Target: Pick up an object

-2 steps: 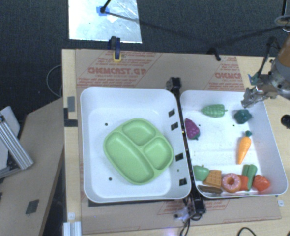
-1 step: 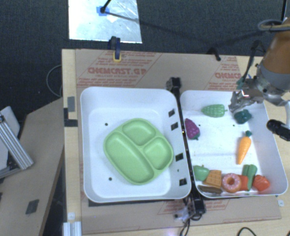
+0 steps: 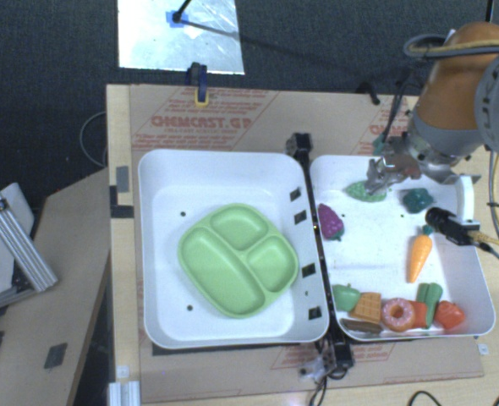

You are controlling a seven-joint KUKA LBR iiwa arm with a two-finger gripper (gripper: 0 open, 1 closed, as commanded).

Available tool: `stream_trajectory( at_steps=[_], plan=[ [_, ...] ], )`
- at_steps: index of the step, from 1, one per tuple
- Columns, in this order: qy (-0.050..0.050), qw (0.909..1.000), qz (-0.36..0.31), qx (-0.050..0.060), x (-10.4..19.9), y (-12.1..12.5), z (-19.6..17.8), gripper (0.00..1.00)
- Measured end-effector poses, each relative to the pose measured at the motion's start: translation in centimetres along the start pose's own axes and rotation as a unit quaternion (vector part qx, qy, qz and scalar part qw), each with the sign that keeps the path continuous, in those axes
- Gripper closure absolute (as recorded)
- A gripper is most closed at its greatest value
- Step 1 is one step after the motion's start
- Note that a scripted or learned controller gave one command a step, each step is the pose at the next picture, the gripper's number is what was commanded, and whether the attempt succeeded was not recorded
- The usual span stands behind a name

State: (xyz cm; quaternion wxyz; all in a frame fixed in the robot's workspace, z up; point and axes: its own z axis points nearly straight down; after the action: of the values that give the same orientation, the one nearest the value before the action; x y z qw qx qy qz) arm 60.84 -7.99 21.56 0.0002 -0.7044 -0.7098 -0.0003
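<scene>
Jaws (image 3: pixel 383 176) low in right bin (image 3: pixel 478 286), touching green toy (image 3: pixel 364 192); we cannot tell their state.

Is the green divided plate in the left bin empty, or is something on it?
Empty. The green divided plate lies flat in the left bin, and all three of its compartments show bare green surface.

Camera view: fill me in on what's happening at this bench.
The grey-and-orange arm reaches in from the right, its hand low over the right bin, right at a flat green toy near the back wall. Nothing is visibly lifted yet. Toy foods lie scattered in that bin; the left bin holds a green divided plate.
</scene>
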Motion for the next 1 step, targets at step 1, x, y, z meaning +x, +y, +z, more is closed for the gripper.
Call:
stream_trajectory(
  at_steps=[1],
  plan=[
    [0.000,1.0000,0.000,0.001,4.27,-2.12,-0.15,1.00]
  ],
)
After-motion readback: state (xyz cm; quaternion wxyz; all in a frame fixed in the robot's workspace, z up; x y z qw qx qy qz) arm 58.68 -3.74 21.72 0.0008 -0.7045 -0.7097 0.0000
